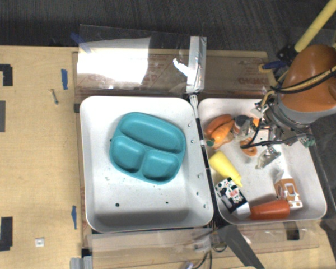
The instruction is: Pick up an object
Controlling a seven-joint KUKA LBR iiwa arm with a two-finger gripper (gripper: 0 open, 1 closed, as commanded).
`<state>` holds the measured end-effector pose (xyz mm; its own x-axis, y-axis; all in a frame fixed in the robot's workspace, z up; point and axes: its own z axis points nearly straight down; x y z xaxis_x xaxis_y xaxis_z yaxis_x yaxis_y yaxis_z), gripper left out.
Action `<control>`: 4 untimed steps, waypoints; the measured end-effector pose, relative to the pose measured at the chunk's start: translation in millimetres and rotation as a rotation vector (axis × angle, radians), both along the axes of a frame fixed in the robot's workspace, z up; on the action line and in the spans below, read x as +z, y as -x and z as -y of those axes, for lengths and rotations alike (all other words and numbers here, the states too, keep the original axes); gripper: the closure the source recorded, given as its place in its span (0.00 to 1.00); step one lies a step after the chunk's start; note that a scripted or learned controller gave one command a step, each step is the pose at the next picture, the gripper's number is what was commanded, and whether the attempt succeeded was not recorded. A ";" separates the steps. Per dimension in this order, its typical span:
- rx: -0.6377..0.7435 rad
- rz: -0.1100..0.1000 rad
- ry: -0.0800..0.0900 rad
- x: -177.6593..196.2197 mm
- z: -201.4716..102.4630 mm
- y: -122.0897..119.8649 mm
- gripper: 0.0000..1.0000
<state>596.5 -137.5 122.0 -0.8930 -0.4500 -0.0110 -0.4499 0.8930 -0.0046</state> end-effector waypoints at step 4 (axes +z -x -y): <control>0.117 0.001 0.002 -33.6 -38.9 -42.8 0.00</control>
<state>639.4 -98.6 88.5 -0.8345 -0.5509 -0.0113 -0.5509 0.8346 -0.0067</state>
